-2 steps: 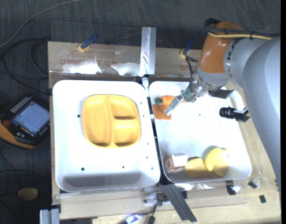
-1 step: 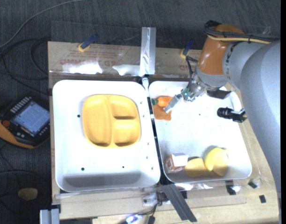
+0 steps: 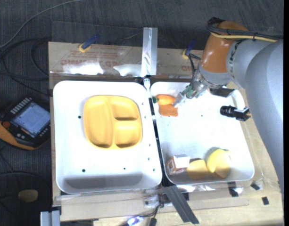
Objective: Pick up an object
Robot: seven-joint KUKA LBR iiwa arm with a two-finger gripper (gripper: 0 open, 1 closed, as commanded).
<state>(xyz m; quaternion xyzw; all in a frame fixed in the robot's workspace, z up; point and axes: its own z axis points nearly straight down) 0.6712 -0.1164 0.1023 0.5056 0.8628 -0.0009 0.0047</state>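
pincer (image 3: 180, 99) hangs low at the right shallow white bin (image 3: 238, 131)'s top-left corner, touching the small orange carrot-like toy (image 3: 166, 104); fingers' spread: can't tell. yellow divided plastic tray (image 3: 112, 121) lies in the left white bin (image 3: 69, 140).

Even, fairly bright light falls from above. The two white bins (image 3: 64, 140) are near blown out, their rims glaring and inner detail washed flat. Soft shadow gathers along the left bin's lower wall and under the yellow tray (image 3: 112, 121). The dark floor (image 3: 21, 32) stays dim and grainy. The picture is soft overall, and the arm (image 3: 262, 79) at right is blurred.
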